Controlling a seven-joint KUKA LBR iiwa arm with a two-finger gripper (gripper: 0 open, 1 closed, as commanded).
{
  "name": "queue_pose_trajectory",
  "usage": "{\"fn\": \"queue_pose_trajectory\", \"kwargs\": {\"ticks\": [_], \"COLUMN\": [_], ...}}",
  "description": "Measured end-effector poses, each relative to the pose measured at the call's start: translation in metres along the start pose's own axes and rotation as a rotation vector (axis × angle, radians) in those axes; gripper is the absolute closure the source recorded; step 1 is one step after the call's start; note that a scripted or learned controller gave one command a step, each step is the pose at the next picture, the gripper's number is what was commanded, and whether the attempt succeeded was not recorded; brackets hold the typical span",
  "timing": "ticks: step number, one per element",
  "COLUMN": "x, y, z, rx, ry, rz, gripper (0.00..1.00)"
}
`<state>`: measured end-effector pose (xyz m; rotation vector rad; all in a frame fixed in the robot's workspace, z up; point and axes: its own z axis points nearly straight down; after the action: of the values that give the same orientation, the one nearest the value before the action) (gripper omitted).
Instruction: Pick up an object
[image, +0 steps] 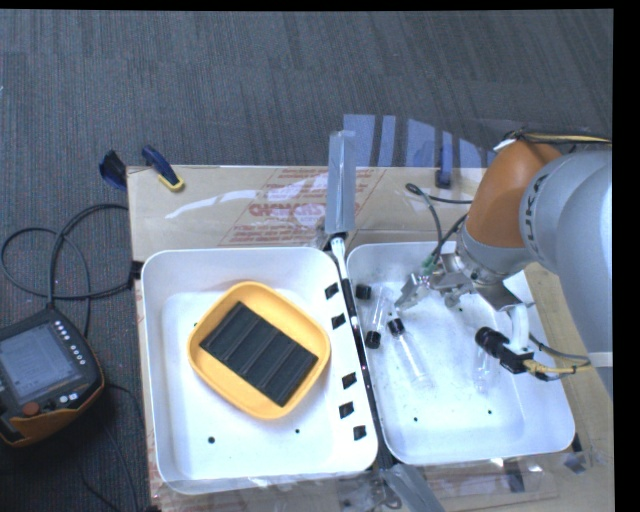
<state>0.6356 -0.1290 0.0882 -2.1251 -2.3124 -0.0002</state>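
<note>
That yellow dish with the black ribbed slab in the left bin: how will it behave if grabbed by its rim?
The yellow dish looks rigid and shallow, so probably light. Its smooth rounded rim may slip. The black ribbed slab seems to lie loose inside and might slide when tilted.

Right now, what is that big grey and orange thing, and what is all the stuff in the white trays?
That big thing is a robot arm, grey with an orange band. It reaches in from the right, and the camera looks down on it from above. At its end is a gripper, its grabbing part, low over the right white bin. I can't tell if it is holding anything. In that bin lie small clear tubes with black caps. The left white bin holds a yellow tray with a dark ribbed slab lying in it. On the floor to the left sits a handheld controller with a screen. The robot's job is to pick something up.
</note>
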Motion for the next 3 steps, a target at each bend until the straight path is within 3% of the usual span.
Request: {"fn": "queue_pose_trajectory", "kwargs": {"ticks": [1,2,3], "x": [0.045,-0.008,-0.040], "y": [-0.061,-0.010,0.006], "z": [0.002,0.001,-0.029], "rx": [0.003,0.001,-0.001], "ry": [0.001,0.000,0.000], "rz": [0.135,0.152,0.144], "gripper": [0.00,0.00,0.00]}}
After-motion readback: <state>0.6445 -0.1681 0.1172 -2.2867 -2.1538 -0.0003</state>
